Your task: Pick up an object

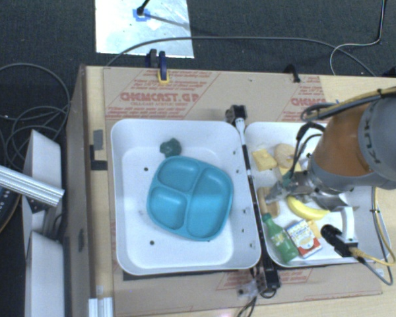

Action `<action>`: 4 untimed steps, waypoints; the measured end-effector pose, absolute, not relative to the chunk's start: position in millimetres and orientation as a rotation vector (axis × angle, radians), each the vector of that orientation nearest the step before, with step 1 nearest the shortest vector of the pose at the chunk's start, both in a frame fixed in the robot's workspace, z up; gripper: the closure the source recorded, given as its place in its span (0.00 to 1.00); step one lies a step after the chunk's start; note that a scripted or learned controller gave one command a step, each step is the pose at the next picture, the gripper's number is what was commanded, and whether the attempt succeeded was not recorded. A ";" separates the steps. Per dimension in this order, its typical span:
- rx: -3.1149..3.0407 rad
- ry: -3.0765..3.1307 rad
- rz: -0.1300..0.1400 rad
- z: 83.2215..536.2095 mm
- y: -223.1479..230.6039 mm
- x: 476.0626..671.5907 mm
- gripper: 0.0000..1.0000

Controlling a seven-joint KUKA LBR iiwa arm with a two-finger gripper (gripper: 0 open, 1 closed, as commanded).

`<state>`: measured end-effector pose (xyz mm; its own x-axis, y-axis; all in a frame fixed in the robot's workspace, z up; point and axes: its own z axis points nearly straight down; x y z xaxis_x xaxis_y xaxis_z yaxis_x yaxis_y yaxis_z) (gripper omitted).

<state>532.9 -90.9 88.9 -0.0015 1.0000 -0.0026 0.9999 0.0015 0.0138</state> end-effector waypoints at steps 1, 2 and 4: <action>2.212 2.218 0.010 87.9 -121.7 611.8 0.00; 2.215 2.217 0.009 88.5 -124.2 545.9 0.00; 2.209 2.217 0.026 101.9 -101.0 505.9 1.00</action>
<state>505.9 -101.0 101.9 -0.0038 1.0000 0.0032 0.9998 0.0038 0.0198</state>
